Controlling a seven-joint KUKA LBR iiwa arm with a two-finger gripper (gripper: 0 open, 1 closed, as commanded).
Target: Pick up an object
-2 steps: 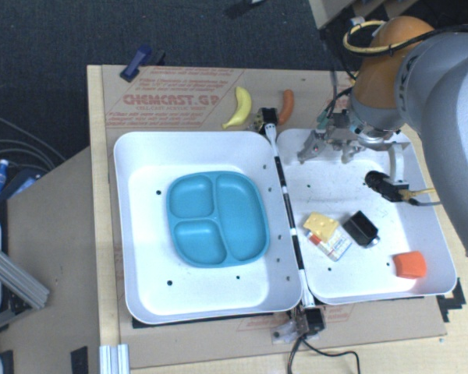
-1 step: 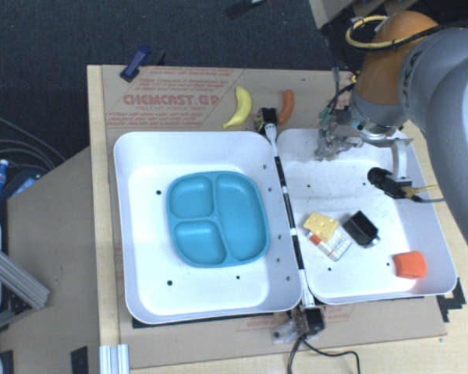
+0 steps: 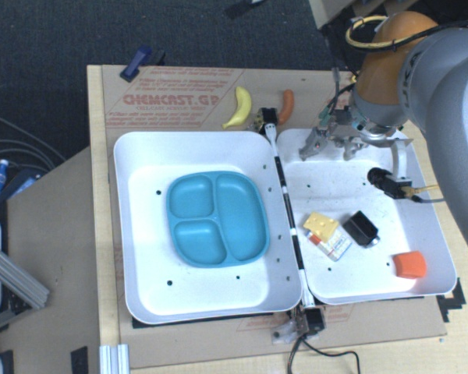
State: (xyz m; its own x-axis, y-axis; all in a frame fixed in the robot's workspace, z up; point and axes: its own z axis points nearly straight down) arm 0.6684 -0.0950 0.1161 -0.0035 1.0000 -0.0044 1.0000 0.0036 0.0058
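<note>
The right bin [image 3: 429, 216] holds a yellow cheese-like wedge [image 3: 320, 224], a small white packet [image 3: 333, 244] lying against it, a black block [image 3: 361, 228] and an orange block [image 3: 410, 265]. My gripper [image 3: 327, 148] hangs over the far left corner of this bin, open, with nothing between its fingers. It is well apart from all the objects, which lie nearer the front. The left bin [image 3: 140, 170] holds a blue divided plate [image 3: 217, 218].
Behind the bins, on the brown board, lie a yellow banana [image 3: 238, 107] and a small orange piece [image 3: 285, 106]. A blue object [image 3: 135, 65] rests at the board's far left corner. The rim between the bins [image 3: 285, 201] runs just left of the gripper.
</note>
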